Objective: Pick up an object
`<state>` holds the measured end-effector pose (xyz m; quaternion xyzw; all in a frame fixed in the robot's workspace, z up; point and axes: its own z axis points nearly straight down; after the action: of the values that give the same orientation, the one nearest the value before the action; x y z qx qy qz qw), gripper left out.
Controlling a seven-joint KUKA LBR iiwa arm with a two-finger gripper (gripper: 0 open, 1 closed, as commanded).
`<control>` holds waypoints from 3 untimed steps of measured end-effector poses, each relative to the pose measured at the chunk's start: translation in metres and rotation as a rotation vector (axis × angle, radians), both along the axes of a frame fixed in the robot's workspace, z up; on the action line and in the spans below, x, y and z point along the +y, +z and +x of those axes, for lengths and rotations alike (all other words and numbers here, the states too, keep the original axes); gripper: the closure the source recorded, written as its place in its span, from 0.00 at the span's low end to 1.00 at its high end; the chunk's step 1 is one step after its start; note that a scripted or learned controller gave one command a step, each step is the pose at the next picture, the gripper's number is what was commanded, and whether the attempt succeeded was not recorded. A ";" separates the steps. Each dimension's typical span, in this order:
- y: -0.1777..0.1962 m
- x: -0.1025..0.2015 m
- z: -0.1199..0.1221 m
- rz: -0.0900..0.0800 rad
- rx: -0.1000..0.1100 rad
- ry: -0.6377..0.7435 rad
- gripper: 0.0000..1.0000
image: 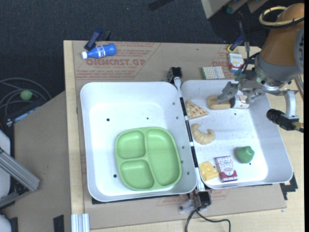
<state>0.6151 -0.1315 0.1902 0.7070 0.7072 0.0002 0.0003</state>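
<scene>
- Where the bench's far left edge runs, a blue and white bottle (98, 51) lies on its side on the bare board, well apart from both bins.
- Filling the left half of the bench, the left bin (96, 100) carries a green divided plate (147, 157) toward its near edge, closer to the near right corner than to the left wall.
- Just past the seam between the bins, in the right bin (270, 139), a waffle-like cracker (195, 110) lies against the left wall, near the far left corner.
- Below it, a tan croissant (203, 134) sits close to the same left wall, about midway along it.
- At the near left corner of the right bin, a yellow cheese wedge (208, 170) lies just beside a small red and white box (226, 168).
- Along the far edge of the right bin, a tan bread-like piece (218, 103) lies flat, its right end at the fingertips.
- The gripper (233, 96) hangs over that far edge, tilted down to the left; I can't tell from here whether its fingers are spread or pressed together, and a small white and red item (243, 101) sits right by them.
- Toward the near right corner, a green pepper-like toy (245, 154) rests alone on the bin floor.
</scene>
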 end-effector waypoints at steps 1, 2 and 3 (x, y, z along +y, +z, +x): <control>-0.105 -0.030 -0.049 0.000 0.002 -0.001 0.00; -0.106 -0.086 -0.110 0.007 0.005 0.002 0.00; -0.096 -0.088 -0.109 0.002 0.001 0.000 1.00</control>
<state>0.5059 -0.2193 0.0944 0.7071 0.7071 0.0007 -0.0008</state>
